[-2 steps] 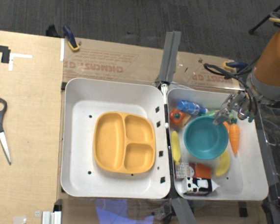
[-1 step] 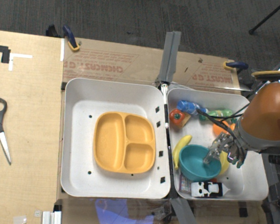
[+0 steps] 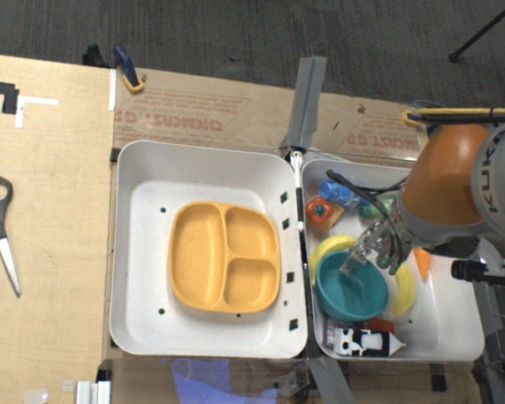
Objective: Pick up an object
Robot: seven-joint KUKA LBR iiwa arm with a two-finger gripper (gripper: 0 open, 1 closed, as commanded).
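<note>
You see the hand (image 3: 365,249) above the teal bowl's (image 3: 352,292) rim | if it is apart or together you cannot tell | yellow tray (image 3: 225,258) left of bowl

Right under my pincer (image 3: 365,252) sits a teal bowl (image 3: 352,291), upright, mouth open to me. Behind it a yellow bowl (image 3: 333,246) peeks out; beyond that, farther from me, a small orange-and-green toy (image 3: 320,211).
</note>
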